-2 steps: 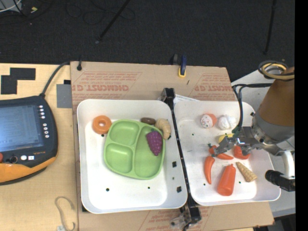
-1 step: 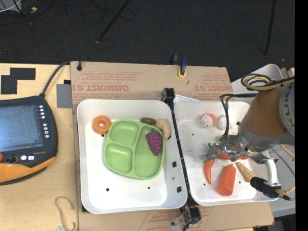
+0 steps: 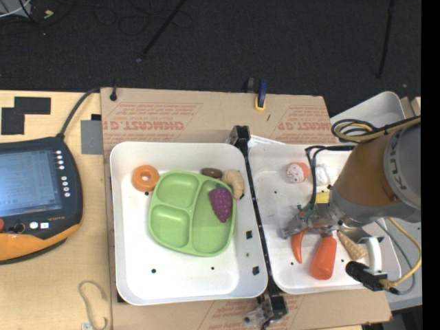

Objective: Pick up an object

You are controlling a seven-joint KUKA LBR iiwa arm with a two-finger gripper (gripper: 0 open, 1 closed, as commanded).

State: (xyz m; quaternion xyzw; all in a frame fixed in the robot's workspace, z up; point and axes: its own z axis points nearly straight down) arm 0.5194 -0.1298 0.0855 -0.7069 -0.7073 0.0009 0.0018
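Gripper (image 3: 297, 227) low in rt bin (image 3: 275, 184); by red chili (image 3: 297, 247)

The surface (image 3: 41, 280) carries a cardboard sheet (image 3: 206, 119) at centre. Two white bins sit on it: the left bin (image 3: 137, 267) and, at three o'clock, the right bin (image 3: 275, 177). A handheld control pendant (image 3: 34, 198) lies at nine o'clock.
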